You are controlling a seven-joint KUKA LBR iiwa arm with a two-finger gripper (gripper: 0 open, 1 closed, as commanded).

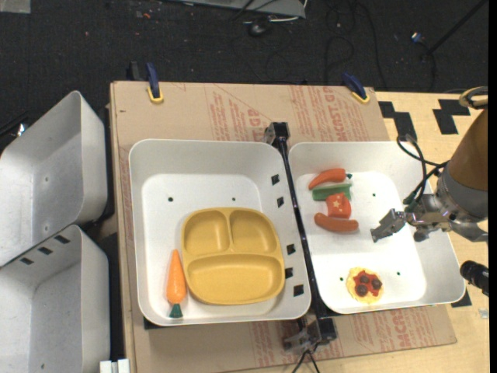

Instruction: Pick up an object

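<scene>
The right bin [404,286] holds a red chili pepper [327,177] on a green piece [329,192], a red strawberry-like piece [338,205], a sausage [336,224] and a small pizza [366,284]. My gripper [386,228] hovers over the right part of this bin, right of the sausage, with dark fingers pointing left. Nothing sits between them. The grey arm with its orange band [470,162] comes in from the right edge.
The left bin [147,208] carries a yellow divided plate [231,255] and an orange carrot [176,282] beside it. Two more white bins [46,177] stand off the bench at the left. Cables run near the arm's wrist.
</scene>
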